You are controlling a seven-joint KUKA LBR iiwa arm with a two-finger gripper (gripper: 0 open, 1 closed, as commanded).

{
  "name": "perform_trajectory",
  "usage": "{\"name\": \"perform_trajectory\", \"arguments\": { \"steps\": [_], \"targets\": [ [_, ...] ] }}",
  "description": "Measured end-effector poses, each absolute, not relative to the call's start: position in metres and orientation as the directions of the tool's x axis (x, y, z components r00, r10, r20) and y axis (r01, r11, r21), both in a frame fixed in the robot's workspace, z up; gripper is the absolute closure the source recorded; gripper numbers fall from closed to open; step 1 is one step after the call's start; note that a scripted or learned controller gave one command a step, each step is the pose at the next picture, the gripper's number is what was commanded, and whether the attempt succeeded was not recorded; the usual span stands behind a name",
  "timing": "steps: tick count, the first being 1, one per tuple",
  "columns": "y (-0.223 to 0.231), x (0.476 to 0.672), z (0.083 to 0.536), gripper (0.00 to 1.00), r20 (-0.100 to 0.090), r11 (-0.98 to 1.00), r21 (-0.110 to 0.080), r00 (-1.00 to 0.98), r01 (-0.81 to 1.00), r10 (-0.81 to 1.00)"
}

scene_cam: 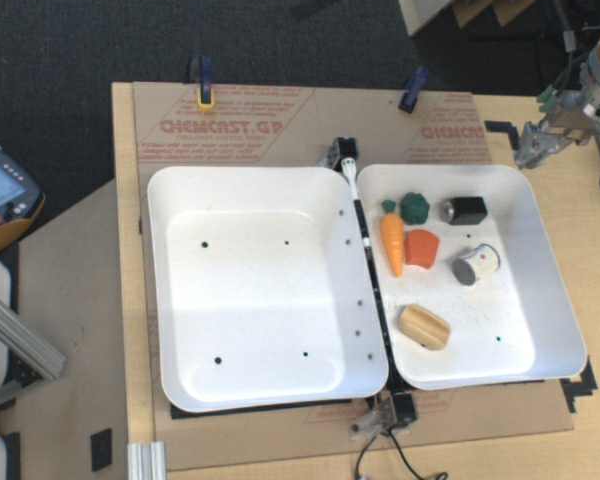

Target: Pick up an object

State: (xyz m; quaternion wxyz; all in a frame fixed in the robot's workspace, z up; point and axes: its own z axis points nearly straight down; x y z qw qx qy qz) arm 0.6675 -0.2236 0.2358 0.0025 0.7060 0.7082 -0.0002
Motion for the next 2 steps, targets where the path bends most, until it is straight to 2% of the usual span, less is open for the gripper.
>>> {"name": "perform_trajectory", "arguments": {
  "steps": [1, 2],
  "targets": [
    [-0.166, 0.603, 0.250, 1.00, 0.002, 0.004, -0.002, -0.004, 1.000, 1.000],
    [-0.064, 0.544, 0.242, 1.00, 0.006, 0.009, -0.006, -0.009, 1.000, 1.000]
  ]
}}
